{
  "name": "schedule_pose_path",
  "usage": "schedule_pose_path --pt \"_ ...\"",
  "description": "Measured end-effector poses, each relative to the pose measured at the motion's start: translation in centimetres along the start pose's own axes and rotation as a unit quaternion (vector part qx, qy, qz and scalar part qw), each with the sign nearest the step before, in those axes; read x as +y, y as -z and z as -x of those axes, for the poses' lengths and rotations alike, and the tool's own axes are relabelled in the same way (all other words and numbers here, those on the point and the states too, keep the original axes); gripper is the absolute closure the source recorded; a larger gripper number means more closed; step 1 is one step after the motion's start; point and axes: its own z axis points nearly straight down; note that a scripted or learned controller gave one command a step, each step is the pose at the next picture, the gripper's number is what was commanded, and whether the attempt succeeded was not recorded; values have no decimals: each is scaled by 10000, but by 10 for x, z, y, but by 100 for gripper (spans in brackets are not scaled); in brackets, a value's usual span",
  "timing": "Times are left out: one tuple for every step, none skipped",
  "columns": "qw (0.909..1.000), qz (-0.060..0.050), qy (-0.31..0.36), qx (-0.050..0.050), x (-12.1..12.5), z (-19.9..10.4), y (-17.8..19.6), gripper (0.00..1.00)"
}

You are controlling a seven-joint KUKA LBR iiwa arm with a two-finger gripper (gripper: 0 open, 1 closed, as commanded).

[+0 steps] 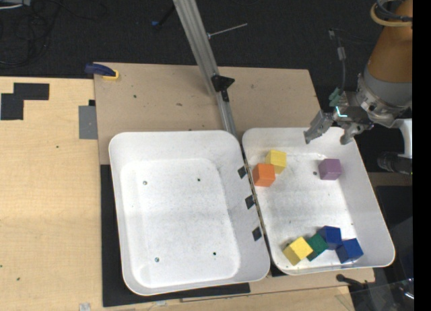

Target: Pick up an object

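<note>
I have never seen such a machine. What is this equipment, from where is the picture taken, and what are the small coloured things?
This is a robot arm, grey with an orange part, reaching in from the right. At its end is a gripper with two fingers, spread open above the far edge of the right bin, with nothing between them. The single camera looks down at a slant from above the bench. Two shallow white bins lie side by side. The right one contains small blocks: a purple block, a yellow block touching an orange block, and a near-corner cluster of yellow, green and two blue. The left bin holds no blocks.
</note>
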Motion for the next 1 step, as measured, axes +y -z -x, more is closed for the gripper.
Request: schedule_pose_path --pt "10000 22 3 -5 1 0 2 0"
